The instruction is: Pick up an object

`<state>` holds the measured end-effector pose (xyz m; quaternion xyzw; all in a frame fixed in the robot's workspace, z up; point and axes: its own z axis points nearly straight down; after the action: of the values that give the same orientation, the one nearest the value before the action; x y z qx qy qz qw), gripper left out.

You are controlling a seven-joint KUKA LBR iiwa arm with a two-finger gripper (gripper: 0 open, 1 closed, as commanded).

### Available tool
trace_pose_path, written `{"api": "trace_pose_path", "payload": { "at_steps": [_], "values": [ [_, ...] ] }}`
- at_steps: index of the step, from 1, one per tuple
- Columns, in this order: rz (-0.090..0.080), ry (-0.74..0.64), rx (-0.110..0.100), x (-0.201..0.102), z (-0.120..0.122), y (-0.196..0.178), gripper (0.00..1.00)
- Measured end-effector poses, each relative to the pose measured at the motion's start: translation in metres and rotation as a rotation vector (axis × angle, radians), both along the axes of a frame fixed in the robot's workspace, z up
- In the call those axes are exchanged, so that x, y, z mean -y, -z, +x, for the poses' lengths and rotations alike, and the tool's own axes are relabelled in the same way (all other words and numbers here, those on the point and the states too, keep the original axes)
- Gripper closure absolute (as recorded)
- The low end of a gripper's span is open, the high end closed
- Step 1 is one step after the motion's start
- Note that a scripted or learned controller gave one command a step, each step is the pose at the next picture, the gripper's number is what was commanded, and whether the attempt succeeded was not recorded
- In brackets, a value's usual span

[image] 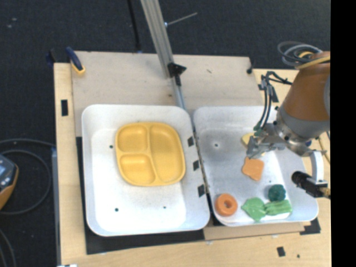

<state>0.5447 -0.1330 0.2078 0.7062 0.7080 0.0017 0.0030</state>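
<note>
Presently poised over the right bin (pixel 222 128): end effector (pixel 257 148), low above the bin floor, fingers too blurred and dark to tell how far apart, nothing visibly held. Just below it, nearly touching: orange wedge-shaped piece (pixel 253 168). Peeking out at its upper edge: small yellow object (pixel 245 140), mostly hidden. Further below and right: dark green ball (pixel 276 193), beside light green crumpled pieces (pixel 266 208). Below and left, near the bin's front rim: orange ring (pixel 226 204). Well off to the left, in the left bin (pixel 100 204): yellow divided plate (pixel 150 153), three compartments. Beneath both bins: tan worktop (pixel 122 77).
</note>
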Motion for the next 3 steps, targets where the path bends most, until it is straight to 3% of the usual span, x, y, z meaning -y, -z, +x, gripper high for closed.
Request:
{"api": "trace_pose_path", "payload": {
  "at_steps": [1, 3],
  "values": [
    [0.0, 0.0, -0.001, 0.001, 0.001, -0.028, 1.0],
    [0.003, -0.004, -0.007, -0.1, 0.024, -0.024, 1.0]
  ]
}}
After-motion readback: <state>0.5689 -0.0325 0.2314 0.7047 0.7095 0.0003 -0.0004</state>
